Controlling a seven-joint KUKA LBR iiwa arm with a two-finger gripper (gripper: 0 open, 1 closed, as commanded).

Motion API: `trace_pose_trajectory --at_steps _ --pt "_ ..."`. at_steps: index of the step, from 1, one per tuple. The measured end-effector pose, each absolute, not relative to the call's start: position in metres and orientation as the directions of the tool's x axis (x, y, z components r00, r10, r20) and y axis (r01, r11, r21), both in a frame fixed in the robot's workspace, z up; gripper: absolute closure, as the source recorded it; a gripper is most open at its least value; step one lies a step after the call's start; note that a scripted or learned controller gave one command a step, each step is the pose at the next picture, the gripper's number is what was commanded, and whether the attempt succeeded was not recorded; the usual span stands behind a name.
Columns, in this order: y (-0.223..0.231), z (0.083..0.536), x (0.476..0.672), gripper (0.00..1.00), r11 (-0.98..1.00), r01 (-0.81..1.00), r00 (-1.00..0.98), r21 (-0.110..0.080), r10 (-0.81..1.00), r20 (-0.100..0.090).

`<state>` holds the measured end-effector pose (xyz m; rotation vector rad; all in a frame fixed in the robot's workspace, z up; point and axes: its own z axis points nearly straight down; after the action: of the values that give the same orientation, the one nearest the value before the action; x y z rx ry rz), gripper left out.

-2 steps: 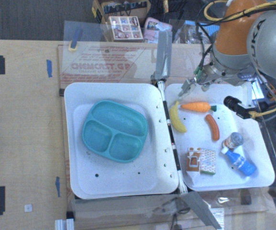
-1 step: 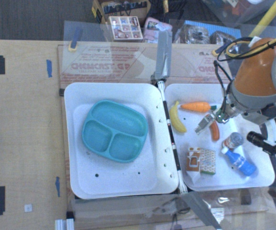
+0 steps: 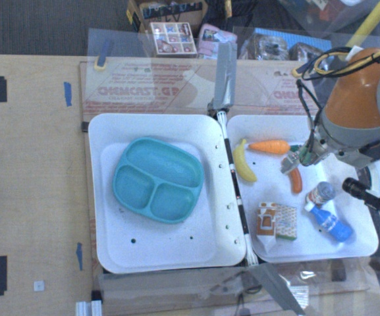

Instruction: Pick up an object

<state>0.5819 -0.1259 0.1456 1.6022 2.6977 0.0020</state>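
In the right bin (image 3: 367,243) lie a yellow banana (image 3: 244,164), an orange carrot (image 3: 269,147), a small red-orange sausage-shaped piece (image 3: 297,180), a blue bottle with a round cap (image 3: 328,220) and a small printed box (image 3: 276,220). My gripper (image 3: 294,159) hangs over the upper middle of this bin. It sits just right of the carrot's thick end and directly above the red-orange piece. Nothing shows as held. The arm's grey body with its orange band (image 3: 354,101) covers the bin's upper right corner.
The left bin (image 3: 101,131) holds a teal divided plate (image 3: 158,180). A raised divider (image 3: 231,176) separates the two bins. Beyond the bins lie clear plastic sheeting, cardboard boxes and clutter (image 3: 173,37). Bare wooden bench (image 3: 31,176) stretches to the left.
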Motion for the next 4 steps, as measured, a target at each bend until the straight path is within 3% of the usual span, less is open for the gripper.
trace_pose_trajectory --at_steps 1,2,3,4 --pt "-0.08 0.226 0.621 1.0 0.259 0.966 -0.259 0.004 0.966 -0.003" --pt "-0.08 0.227 0.621 0.0 0.259 0.966 -0.259 0.004 0.966 -0.003" --pt "-0.108 0.103 0.594 0.0 0.408 0.913 -0.408 0.001 0.913 -0.001" --pt "-0.12 0.089 0.661 0.0 0.4 0.916 -0.399 -0.032 0.917 0.022"
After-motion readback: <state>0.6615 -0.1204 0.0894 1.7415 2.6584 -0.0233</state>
